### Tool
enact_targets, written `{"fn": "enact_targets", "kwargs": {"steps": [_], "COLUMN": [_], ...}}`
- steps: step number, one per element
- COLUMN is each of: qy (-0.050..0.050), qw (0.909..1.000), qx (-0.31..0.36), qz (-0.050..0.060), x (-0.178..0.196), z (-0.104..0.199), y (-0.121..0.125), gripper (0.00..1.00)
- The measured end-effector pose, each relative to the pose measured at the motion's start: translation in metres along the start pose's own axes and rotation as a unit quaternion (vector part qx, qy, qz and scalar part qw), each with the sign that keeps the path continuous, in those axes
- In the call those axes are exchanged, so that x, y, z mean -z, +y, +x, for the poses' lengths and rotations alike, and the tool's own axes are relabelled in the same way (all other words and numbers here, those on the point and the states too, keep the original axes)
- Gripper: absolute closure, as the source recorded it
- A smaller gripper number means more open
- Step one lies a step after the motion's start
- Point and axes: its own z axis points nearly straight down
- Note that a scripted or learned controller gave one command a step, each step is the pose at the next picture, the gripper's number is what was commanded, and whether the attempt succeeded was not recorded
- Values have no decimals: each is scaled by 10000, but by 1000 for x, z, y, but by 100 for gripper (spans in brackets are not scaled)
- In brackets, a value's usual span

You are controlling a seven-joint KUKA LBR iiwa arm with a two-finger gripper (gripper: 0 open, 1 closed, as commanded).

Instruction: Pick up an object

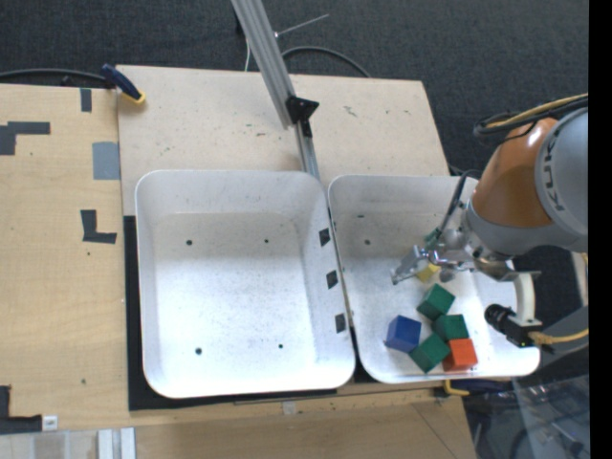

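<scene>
Blocks (432, 327): three green (clustered), one blue

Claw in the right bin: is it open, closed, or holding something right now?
Claw: cannot be told; it is low in the right bin, with something small and yellow at its tip.

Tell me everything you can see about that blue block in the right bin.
The small blue cube looks like solid painted wood or plastic, with matte faces. It sits flat on the floor of the right white bin, at the left end of a cluster, close beside a green cube; whether they touch is unclear. The gripper is above it, apart.
</scene>
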Motion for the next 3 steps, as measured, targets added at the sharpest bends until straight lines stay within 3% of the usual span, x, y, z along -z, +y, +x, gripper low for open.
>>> {"fn": "enact_targets", "kwargs": {"steps": [1,2,3], "qy": [-8,-3,-14], "qw": [10000,10000,10000], "qx": [3,4,-2], "qz": [-21,-25,-55], "x": [-37,-26,17], "z": [1,1,-3], "y": [-1,0,-1], "gripper": [0,100,100]}}
